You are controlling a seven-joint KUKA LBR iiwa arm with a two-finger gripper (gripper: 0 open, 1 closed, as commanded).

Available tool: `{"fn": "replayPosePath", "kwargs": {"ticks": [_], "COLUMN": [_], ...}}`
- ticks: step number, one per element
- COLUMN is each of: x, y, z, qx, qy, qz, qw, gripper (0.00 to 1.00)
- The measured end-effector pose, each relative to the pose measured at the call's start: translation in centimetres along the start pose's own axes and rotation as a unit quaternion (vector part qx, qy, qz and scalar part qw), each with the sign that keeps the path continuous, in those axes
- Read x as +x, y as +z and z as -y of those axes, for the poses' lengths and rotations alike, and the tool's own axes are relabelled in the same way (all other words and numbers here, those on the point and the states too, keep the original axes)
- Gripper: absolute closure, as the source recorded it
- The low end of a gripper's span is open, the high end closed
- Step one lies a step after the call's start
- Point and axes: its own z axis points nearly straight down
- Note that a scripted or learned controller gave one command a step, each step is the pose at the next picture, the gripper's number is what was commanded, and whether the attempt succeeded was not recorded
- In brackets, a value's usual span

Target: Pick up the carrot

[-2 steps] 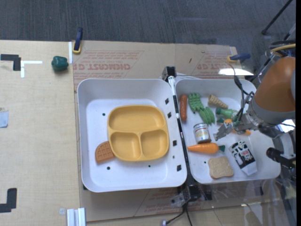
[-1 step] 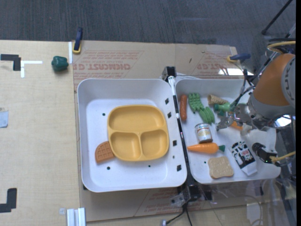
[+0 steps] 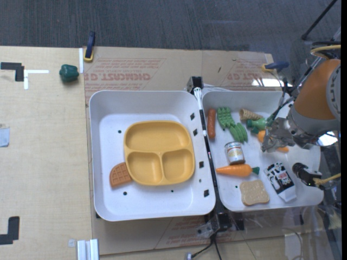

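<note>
Bread slice (image 3: 255,193) nearest camera, just below carrot (image 3: 234,170). Carrot lies flat on right bin (image 3: 312,198) floor, tip pointing at left bin, green stub away. Tin can (image 3: 235,153) just above carrot. Claw (image 3: 275,140) above-right of carrot, apart; grip state: cannot tell. Judgement: toy carrot light, rigid, smooth, tapered; grip thick mid-body across width.

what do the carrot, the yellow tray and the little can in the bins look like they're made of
The orange carrot with a green stub looks like moulded toy plastic: uniform colour, smooth matte skin. The yellow three-compartment tray seems to be smooth plastic too, with rounded moulded ridges and a soft sheen. The small can with a silvery lid and pale label looks like metal on top, though painted plastic is possible.
</note>
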Motion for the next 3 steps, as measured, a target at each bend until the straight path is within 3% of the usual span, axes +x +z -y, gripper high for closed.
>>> {"fn": "replayPosePath", "kwargs": {"ticks": [1, 2, 3], "x": [4.7, 4.6, -0.7], "y": [0.8, 0.9, 0.8], "z": [-6.3, -6.1, -8.5], "qx": [0.0, 0.003, 0.0], "qy": [0.077, 0.076, 0.144], "qz": [0.0, 0.002, -0.001], "qw": [0.997, 0.9971, 0.9895], "gripper": [1.0, 0.0, 0.0]}}
